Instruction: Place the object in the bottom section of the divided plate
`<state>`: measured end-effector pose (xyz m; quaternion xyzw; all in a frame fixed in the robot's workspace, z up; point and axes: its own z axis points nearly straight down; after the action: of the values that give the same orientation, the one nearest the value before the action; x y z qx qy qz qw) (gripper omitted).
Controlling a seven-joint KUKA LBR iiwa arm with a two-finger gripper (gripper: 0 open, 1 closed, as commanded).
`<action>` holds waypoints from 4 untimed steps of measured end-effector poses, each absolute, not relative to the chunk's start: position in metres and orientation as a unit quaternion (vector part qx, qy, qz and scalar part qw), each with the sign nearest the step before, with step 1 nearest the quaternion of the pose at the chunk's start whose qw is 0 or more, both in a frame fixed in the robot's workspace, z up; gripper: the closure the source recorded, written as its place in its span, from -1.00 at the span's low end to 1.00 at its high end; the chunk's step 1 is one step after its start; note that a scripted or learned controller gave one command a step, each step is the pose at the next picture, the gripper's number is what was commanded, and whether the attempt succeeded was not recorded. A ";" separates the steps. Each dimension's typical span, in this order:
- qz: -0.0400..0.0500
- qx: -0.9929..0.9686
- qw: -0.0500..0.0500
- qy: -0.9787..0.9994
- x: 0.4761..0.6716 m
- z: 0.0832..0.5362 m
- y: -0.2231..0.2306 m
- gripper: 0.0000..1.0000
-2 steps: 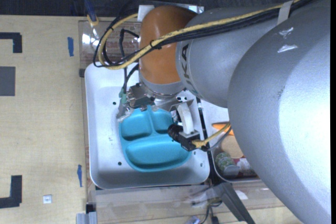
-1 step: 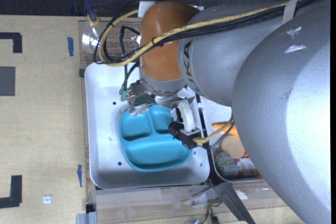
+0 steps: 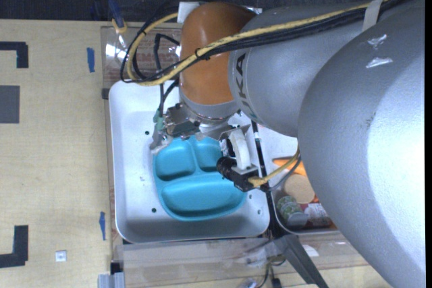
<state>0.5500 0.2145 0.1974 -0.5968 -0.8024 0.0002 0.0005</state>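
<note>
A blue divided plate [image 3: 192, 179] lies in the left white bin [image 3: 128, 165], with two small sections toward the top and one large section toward the bottom of the view. My arm reaches in from the right, and its orange band sits right above the plate's upper edge. The gripper [image 3: 169, 123] hangs just over the plate's top left corner, mostly hidden beneath the wrist. I see nothing resting in the large lower section of the plate.
The right bin [image 3: 297, 212] holds several objects, among them an orange piece [image 3: 300, 168] and a small jar-like item [image 3: 290, 209], partly covered by my arm. Yellow and black cables loop over the left bin's top edge. Wooden bench lies to the left.
</note>
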 end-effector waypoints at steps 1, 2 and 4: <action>-0.003 -0.379 -0.003 -0.925 0.567 0.277 0.217 -1.00; -0.003 -0.378 -0.005 -0.926 0.568 0.287 0.217 1.00; 0.001 -0.475 0.001 -0.880 0.563 0.277 0.203 -1.00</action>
<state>0.5626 0.2035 0.2768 -0.4746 -0.8802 0.0007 0.0006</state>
